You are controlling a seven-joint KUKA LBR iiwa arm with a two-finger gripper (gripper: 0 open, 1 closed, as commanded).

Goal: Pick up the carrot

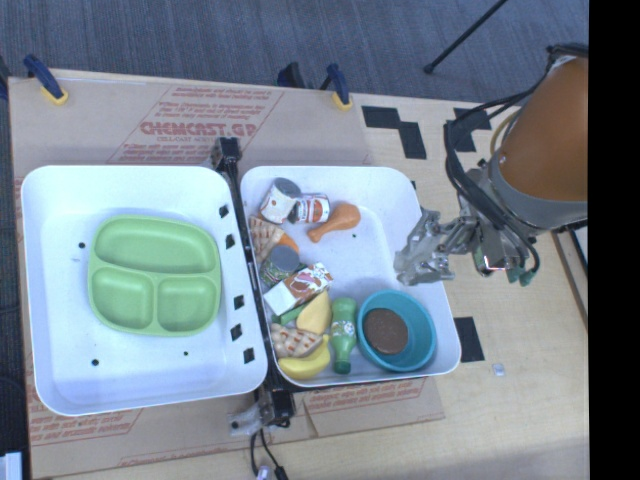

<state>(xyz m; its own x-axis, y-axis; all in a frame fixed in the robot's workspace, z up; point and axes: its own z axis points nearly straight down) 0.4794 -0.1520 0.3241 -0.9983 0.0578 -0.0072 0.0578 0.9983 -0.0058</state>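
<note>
With carrot (334,222) left of hand (425,255), long axis toward it; hand state indeterminable.

A green divided plate (155,273) is lying in the left white bin (50,368). In the right bin (400,193), a blue bowl (397,330), a banana (305,365) and a green bottle (343,334) are crowding the near side.
</note>
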